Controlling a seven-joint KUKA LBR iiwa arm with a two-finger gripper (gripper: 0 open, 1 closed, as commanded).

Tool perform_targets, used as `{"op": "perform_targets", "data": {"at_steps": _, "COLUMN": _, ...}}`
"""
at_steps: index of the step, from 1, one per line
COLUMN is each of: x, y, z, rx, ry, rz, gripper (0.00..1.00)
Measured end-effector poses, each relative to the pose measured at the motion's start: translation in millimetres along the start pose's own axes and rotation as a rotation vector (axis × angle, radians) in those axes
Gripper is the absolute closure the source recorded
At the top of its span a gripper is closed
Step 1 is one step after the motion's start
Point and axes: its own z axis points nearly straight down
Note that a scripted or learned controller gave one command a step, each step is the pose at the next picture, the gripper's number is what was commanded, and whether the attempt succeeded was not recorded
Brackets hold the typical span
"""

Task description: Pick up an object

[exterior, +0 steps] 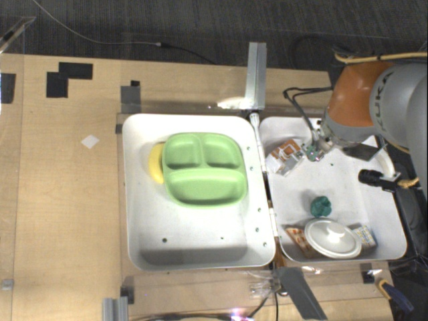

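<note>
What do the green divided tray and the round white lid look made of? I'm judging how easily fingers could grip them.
Green tray: probably moulded plastic, matte, uniform colour with rounded compartments. White lid: likely plastic or ceramic, smooth and slightly glossy, with a knob; the view leaves it open.

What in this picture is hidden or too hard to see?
- Yellow thing: mostly under the green tray.
- Gripper: too small to tell open or shut.
- Packet: partly under the white bowl.
- Arm: cut off by the right edge.
</note>
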Motion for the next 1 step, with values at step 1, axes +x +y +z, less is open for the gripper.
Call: {"op": "perform_targets", "data": {"at_steps": 1, "x": 15.3, "y": -82.0, "z": -20.3, "rx": 0.006, "ry": 0.004, "rz": 0.027, "gripper": 0.00}}
